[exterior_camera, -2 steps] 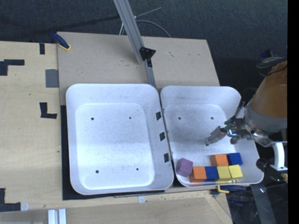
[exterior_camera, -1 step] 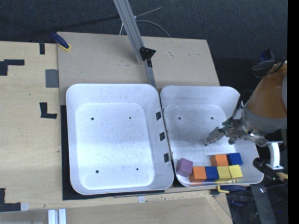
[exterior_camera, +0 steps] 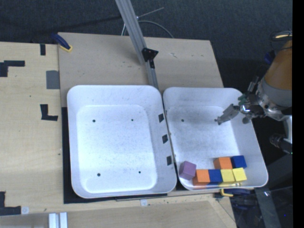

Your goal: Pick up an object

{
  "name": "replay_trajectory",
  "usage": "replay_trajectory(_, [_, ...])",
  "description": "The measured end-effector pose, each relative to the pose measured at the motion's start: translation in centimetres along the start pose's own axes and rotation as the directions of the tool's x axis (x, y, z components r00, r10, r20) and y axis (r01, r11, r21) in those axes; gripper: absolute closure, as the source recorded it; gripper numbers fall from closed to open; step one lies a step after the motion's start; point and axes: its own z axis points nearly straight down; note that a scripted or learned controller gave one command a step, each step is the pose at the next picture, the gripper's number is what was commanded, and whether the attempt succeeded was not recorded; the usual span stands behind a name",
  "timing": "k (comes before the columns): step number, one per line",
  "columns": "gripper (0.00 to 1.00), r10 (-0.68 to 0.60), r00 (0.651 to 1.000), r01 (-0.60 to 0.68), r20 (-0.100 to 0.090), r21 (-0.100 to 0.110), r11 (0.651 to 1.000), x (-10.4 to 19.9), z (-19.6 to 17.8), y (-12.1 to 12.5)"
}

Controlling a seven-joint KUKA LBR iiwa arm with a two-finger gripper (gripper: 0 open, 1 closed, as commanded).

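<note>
A grey KUKA iiwa arm [exterior_camera: 280, 87] is seen at the frame's right, ringed by a broad orange band [exterior_camera: 281, 70] above the wrist. A pale silver collar is fitted below it, from which a slim, dark grey metal gripper [exterior_camera: 227, 115] is extended.

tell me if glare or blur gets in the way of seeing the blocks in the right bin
Camera view: lighting is soft and even, with no harsh glare on the right bin; the picture is slightly soft overall, yet the blocks keep distinct colours and edges; the end effector looks a little blurred, casting only a faint shadow.
</note>
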Motion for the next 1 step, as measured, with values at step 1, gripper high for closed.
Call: replay_trajectory(1, [0.00, -0.002, 1.000, 0.002, -0.007, 0.016, 1.000, 4.01, 7.96, 0.42])
